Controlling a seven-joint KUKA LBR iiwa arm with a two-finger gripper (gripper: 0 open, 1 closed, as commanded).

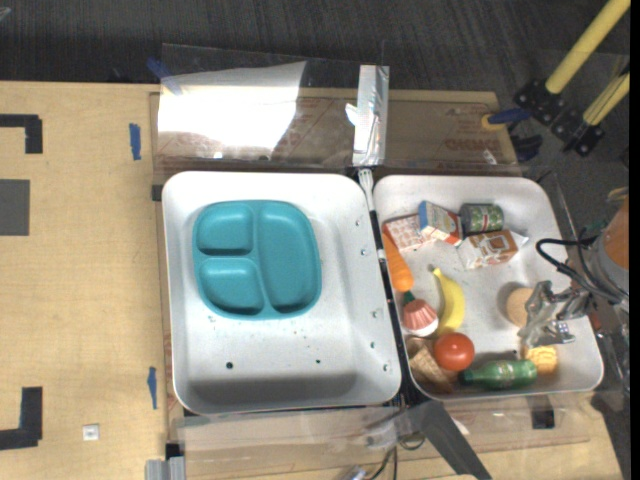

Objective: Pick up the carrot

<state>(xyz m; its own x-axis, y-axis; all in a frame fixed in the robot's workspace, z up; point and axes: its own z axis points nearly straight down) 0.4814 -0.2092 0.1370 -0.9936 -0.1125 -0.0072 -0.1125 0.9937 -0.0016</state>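
The carrot (398, 266) is a small orange piece lying lengthwise against the left wall of the right bin (560, 208). It lies just above a strawberry-like toy (420, 316) and left of a banana (451, 299). My gripper (546, 318) hangs over the bin's right side, well to the right of the carrot. It is beside a tan round piece (515, 304) and above a corn cob (543, 358). Nothing of the carrot is near it.
The right bin also holds small cartons (405, 231), a can (481, 217), a tomato (455, 351), a green bottle-shaped toy (497, 372) and a brown piece (425, 364). The left bin (340, 348) holds a teal divided plate (258, 256). Yellow poles (590, 38) stand at the top right.
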